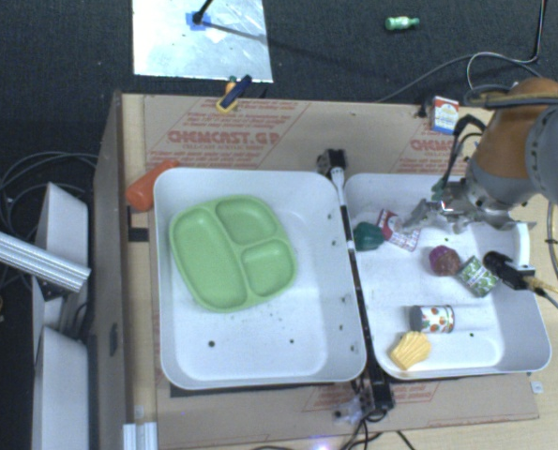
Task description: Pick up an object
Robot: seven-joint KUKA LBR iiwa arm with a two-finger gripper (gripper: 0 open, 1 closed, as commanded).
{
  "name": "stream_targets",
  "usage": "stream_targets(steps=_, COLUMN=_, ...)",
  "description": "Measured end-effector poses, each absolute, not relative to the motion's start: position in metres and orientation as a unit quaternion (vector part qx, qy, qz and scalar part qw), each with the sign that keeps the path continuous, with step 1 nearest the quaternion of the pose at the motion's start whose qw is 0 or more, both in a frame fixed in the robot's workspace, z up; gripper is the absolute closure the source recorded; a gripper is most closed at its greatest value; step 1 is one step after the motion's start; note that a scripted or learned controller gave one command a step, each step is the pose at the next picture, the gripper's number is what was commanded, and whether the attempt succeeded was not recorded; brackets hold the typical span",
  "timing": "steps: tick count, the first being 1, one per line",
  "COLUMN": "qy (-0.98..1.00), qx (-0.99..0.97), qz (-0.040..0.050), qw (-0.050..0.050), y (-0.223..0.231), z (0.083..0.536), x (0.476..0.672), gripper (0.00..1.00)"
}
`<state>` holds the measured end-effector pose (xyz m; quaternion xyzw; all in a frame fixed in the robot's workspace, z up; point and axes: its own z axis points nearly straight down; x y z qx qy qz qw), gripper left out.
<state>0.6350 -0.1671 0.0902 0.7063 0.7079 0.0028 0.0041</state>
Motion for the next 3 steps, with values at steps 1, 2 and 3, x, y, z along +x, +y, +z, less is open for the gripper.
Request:
stream_targets(steps=1, qy=0.709, qx=0.706, qz=0.0013, qw=0.003, y=-0.186, z=0.129, x=0.67, gripper=0.0)
stream_targets(steps=2, qy=0.707, qx=0.707, qz=0.0039, qw=0.007, y=-0.17, z=0.091, x=0.622, gripper=0.0)
stream_targets(steps=3, qy=0.709, qx=0.706, qz=0.0013, qw=0.003, y=-0.204, z=0.127, x=0.669, gripper=0.0)
